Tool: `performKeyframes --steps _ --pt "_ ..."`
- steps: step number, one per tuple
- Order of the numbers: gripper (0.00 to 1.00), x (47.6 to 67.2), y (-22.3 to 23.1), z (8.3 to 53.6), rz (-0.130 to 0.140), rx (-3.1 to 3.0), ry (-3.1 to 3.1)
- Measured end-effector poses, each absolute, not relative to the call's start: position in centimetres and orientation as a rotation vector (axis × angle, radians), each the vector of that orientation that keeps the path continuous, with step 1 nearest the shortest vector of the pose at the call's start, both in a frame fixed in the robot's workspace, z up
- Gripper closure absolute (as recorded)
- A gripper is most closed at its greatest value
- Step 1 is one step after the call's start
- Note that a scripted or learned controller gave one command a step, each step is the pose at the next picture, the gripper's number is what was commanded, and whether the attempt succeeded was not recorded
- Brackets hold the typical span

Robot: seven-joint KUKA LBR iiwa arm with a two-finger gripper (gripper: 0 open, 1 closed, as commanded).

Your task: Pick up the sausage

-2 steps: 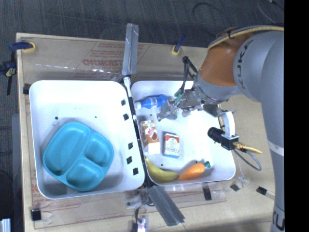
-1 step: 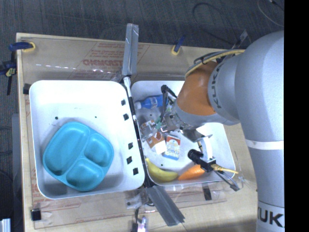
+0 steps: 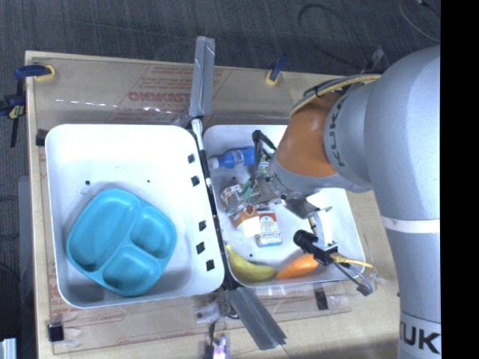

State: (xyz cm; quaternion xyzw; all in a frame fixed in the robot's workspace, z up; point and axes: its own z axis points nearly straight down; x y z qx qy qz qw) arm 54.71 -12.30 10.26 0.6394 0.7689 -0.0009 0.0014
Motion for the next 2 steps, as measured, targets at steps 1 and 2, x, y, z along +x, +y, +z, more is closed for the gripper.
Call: performKeyframes --steps 1,2 --pt "1.00 53.0 -16.4 27.9 0.000 2.177 2.264" --pt "1.00 53.4 -21.1 28.8 -0.002 2.212 2.232"
